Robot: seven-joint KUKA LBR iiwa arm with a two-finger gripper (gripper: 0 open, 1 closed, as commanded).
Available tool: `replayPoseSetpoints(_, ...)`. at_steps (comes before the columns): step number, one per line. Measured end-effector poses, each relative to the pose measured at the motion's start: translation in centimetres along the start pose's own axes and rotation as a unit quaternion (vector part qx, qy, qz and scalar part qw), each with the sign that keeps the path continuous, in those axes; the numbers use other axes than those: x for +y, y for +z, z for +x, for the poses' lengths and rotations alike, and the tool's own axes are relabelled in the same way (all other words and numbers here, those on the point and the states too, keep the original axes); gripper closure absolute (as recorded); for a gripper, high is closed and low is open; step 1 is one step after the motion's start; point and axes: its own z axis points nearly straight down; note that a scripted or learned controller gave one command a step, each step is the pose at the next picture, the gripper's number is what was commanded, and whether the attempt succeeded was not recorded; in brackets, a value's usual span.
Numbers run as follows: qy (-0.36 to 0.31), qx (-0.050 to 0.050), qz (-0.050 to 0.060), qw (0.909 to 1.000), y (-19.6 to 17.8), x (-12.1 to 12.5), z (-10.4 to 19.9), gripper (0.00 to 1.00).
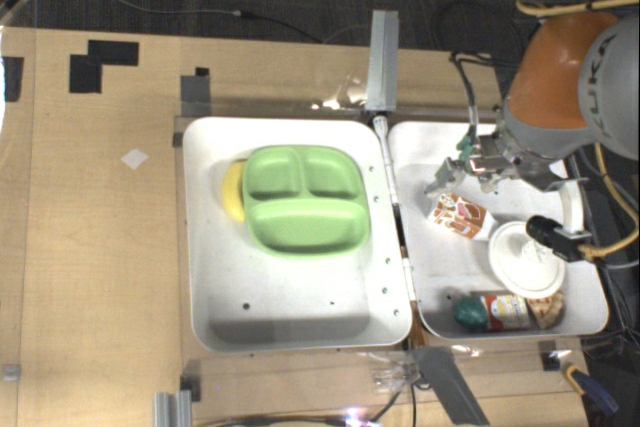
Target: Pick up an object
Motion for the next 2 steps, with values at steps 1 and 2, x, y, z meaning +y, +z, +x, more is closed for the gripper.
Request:
replayPoseSetpoints(1, -0.008, 0.0, -0.003, 1.0, 8.7, 1.5, -3.4, 0.0)
replayPoseSetpoints(2, -0.04, -0.002, -0.007, 0.9992, 9.4, -0.4, -1.8, 0.0)
